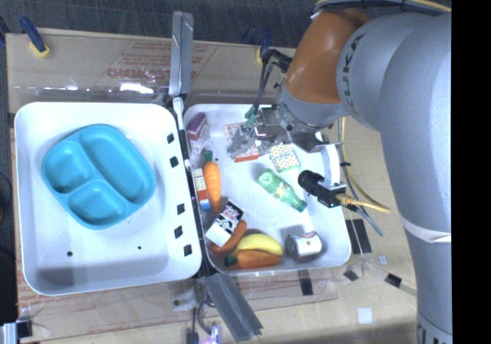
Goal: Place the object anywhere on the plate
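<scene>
The blue plate [98, 173], with three compartments, lies in the left bin [46, 258] and has nothing on it. My gripper [255, 130] is down in the far part of the right bin [337, 254], right over a red-and-white packet [239, 147]. Its tip is a dark tangle against the packet. Close by lie a dotted packet [283, 157] and a green bottle [281, 190]. An orange carrot [212, 185] rests against the bin's left wall.
Along the right bin's near side lie a banana [259, 243], an orange-red vegetable [257, 259], a black-and-white carton [225, 223] and a small tin [304, 246]. A purple box [198, 129] stands at the far left corner. A raised divider [184, 181] separates the bins.
</scene>
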Controlling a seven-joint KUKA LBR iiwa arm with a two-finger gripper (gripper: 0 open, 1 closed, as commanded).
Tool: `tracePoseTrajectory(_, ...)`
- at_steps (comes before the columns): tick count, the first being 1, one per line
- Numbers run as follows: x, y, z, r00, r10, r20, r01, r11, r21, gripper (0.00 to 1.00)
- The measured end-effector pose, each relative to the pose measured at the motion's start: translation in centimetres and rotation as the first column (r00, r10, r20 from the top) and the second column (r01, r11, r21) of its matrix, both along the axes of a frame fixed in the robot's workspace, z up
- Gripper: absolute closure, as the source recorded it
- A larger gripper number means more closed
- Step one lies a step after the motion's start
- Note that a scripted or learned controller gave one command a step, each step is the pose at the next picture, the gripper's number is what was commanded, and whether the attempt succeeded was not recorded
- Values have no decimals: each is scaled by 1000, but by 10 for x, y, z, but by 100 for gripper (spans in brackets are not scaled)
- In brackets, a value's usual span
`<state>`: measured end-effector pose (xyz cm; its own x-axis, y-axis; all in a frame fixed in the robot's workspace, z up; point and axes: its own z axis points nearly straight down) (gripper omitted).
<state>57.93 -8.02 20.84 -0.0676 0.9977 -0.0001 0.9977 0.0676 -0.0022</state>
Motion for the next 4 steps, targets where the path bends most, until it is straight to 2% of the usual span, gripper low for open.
tracePoseTrajectory(1,7,88,-14,974,228,-3,-228,974,1,100)
tracePoseTrajectory(2,8,89,-4,973,232,-5,-232,973,1,100)
tracePoseTrajectory(3,42,142,-10,967,256,-1,-256,967,0,100)
tracePoseTrajectory(4,-25,191,-49,920,393,-3,-393,920,1,100)
